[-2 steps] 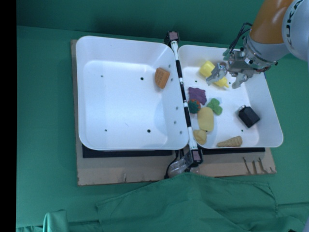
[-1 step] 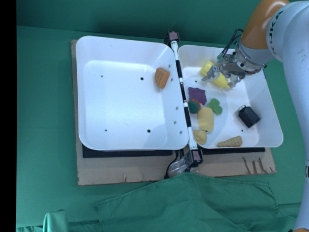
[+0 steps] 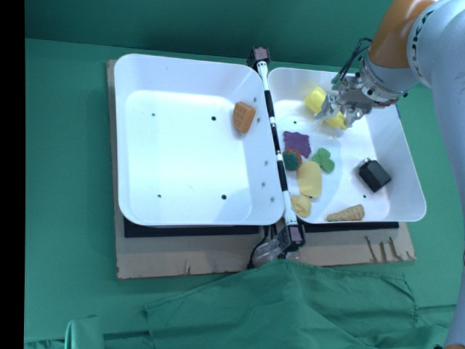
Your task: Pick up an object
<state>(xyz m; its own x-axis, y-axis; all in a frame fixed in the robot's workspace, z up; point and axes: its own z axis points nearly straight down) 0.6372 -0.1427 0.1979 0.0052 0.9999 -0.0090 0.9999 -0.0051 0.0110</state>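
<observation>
My gripper (image 3: pixel 341 113) hangs low over the far part of the right bin (image 3: pixel 407 187), reaching in from the right. A yellow block (image 3: pixel 314 99) lies just to its left. A second yellow piece (image 3: pixel 336 121) sits directly under the gripper, partly hidden by it. Whether the gripper touches that piece is not visible. In the same bin lie a purple piece (image 3: pixel 296 142), a red and green ball (image 3: pixel 291 159), a green clover shape (image 3: pixel 324 160), a pale yellow piece (image 3: pixel 309 179), a tan cone (image 3: pixel 346 213) and a black box (image 3: pixel 374 174).
An orange waffle piece (image 3: pixel 244 116) lies at the right side of the left bin (image 3: pixel 145 195). A black and white divider bar (image 3: pixel 276 147) runs between the bins. Green cloth (image 3: pixel 290 304) is bunched at the bench's front edge.
</observation>
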